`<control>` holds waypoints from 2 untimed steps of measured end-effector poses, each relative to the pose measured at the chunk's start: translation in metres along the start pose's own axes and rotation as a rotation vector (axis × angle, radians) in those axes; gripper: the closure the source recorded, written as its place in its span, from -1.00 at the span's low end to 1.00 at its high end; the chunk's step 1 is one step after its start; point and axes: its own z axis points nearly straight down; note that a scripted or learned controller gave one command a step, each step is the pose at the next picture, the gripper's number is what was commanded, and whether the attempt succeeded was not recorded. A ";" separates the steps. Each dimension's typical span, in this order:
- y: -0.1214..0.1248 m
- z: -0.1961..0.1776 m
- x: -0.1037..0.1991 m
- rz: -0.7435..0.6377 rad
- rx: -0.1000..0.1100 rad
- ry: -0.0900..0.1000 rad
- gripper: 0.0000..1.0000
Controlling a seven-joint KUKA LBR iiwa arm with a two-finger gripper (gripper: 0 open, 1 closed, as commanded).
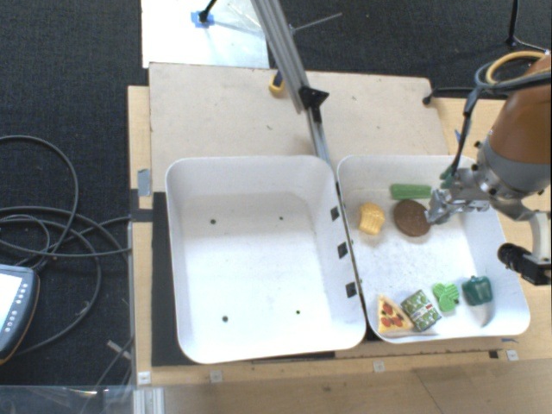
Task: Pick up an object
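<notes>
The right bin (509, 317) holds several toy foods. A brown round cookie (411, 219) lies near its middle, with a green bar (410, 191) just behind it and a yellow corn piece (372, 219) to its left. Along the front edge sit a pizza slice (392, 316), a green patterned block (421, 310), a light green piece (446, 296) and a dark green pepper (477, 291). My gripper (437, 208) hangs over the right bin, right beside the cookie's right edge. Nothing is visibly between its fingers.
The left bin (185, 188) stands next to the right one, divided by a shared rim with black markers. A grey slanted pole (289, 54) crosses above the bench's back. Cables and a pendant lie on the floor at left.
</notes>
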 end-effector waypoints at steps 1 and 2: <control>0.012 -0.012 0.053 -0.002 -0.002 0.000 1.00; 0.017 -0.008 0.114 -0.002 -0.001 0.001 1.00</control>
